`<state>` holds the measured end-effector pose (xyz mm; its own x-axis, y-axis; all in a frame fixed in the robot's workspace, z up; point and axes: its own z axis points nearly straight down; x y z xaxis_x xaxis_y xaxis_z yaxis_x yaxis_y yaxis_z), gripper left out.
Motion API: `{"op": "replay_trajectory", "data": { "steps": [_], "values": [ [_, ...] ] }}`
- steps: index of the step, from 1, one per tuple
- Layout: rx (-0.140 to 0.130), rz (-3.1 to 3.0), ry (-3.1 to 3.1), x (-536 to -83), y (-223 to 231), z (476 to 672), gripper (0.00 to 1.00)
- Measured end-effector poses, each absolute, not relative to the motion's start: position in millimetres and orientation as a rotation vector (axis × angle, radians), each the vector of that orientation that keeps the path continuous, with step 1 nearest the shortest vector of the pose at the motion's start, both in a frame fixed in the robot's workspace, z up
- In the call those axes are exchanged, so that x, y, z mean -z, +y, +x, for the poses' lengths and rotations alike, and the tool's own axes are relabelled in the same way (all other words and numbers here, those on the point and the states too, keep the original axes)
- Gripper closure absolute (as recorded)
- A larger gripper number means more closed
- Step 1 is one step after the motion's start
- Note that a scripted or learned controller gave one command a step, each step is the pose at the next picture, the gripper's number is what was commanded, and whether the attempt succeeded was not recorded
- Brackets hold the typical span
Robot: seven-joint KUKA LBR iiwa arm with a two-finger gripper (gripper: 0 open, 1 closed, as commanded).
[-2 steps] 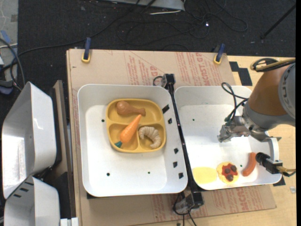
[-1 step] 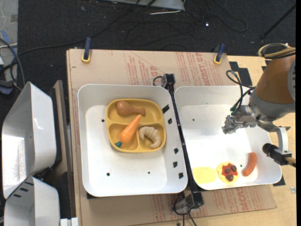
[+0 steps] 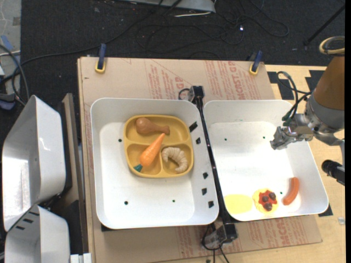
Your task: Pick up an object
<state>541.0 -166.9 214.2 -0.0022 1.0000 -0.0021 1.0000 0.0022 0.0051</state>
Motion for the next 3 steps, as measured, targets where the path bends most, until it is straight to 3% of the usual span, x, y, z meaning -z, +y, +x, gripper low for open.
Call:
{"op": "replay_trajectory", "data": {
  "steps": [1,2,3],
  "values": [
    [-0.004,2.213,2.220,-275.8,-174.1,540.6,1.00],
    [-0.001,2.215,2.223,-292.0,-174.2,541.4,1.00],
    [0.000,2.214,2.231,-277.0,-122.5,542.5,1.00]
  ]
}}
